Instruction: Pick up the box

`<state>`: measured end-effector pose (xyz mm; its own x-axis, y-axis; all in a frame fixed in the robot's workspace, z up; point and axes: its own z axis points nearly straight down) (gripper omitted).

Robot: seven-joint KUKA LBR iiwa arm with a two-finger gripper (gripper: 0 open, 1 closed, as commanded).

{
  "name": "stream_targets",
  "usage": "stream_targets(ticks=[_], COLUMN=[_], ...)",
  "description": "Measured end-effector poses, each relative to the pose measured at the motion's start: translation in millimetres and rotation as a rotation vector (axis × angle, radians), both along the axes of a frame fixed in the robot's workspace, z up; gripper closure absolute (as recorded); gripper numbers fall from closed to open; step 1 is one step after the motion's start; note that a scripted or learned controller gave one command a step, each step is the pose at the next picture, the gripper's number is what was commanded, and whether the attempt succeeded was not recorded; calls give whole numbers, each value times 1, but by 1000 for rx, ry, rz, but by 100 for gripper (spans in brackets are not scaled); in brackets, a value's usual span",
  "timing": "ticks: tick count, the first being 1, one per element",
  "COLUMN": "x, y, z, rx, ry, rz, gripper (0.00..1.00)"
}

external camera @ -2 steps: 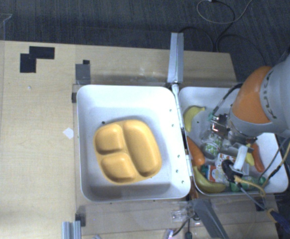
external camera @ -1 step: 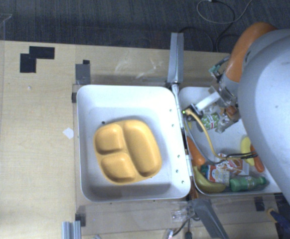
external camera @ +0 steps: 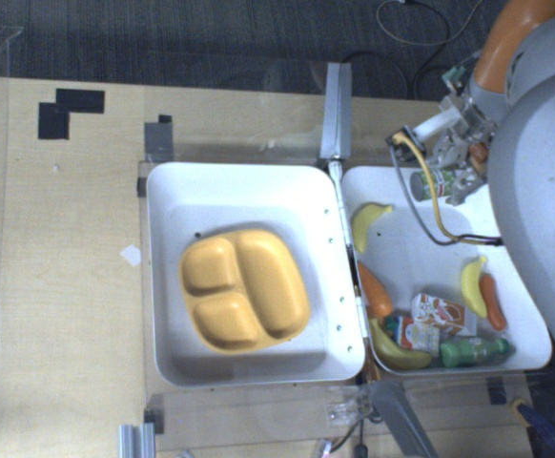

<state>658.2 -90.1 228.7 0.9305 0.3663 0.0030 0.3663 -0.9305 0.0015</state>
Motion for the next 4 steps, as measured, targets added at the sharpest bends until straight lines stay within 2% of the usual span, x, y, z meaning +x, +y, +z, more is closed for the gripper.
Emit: stream_targets(ticks=[1, 2, 3, 4], x=[-34, -59, -16, 4], y=[4, -22, 47, 11], z=[-46, -133, 4, -9], rx=[1, 2, 3, 2], ry=[1, 0, -2, 1], rz=[-74, -87, -170, -171], gripper=[100, 100, 100, 100])
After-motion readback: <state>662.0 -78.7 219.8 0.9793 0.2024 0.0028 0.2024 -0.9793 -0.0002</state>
